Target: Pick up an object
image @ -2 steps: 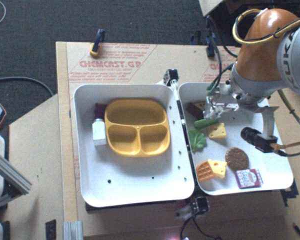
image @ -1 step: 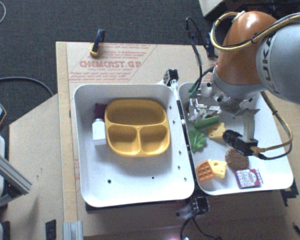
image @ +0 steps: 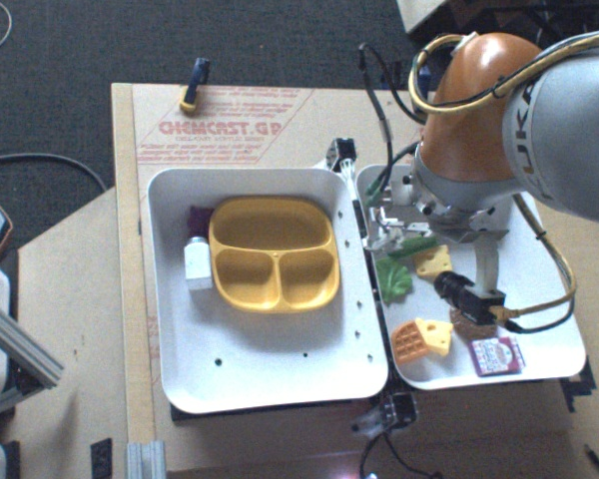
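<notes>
Down in the right white bin (image: 549, 297), the gripper (image: 391, 230) hangs over a crinkled green leaf-shaped toy (image: 394, 277); its opening cannot be told

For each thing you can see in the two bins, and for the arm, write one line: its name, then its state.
yellow divided tray: lying flat in the left bin, compartments bare
small white bottle: against the tray's left edge
end effector: low over the right bin
green leaf: lying flat
waffle piece: lying flat, touching the cheese wedge
pink packet: lying flat
</notes>
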